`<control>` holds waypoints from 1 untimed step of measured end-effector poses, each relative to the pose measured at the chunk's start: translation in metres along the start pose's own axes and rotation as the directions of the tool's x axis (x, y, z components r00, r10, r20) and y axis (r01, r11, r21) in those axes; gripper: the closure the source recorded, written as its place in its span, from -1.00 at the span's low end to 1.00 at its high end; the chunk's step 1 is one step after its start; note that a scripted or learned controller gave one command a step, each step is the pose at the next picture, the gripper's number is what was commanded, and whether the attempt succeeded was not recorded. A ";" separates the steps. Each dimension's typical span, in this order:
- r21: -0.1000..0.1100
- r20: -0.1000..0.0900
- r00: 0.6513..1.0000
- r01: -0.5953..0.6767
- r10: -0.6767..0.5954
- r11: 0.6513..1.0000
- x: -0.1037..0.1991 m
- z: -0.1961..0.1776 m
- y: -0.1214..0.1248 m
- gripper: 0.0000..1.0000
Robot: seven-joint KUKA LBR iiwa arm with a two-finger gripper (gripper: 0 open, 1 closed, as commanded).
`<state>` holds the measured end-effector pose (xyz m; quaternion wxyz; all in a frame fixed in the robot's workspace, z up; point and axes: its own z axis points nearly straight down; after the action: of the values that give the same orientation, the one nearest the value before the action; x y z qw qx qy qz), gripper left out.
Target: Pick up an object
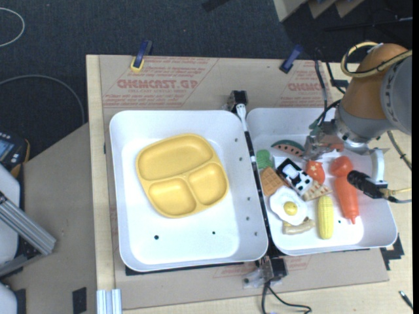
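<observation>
Reading "CHEMCAST GP", the bench sheet (157,82) lies beyond the tool (316,150), grip state unclear.

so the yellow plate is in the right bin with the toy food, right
Not quite. The camera view shows the yellow plate alone in the left bin. The toy food, such as the corn and fried egg, is in the right bin.
</observation>
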<state>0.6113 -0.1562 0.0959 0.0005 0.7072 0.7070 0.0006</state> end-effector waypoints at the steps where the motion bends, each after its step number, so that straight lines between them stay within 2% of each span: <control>1: -0.007 0.003 1.000 0.001 -0.001 1.000 -0.001 -0.065 0.001 1.00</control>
<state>0.6117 -0.1573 0.1604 0.0039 0.7068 0.7074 0.0021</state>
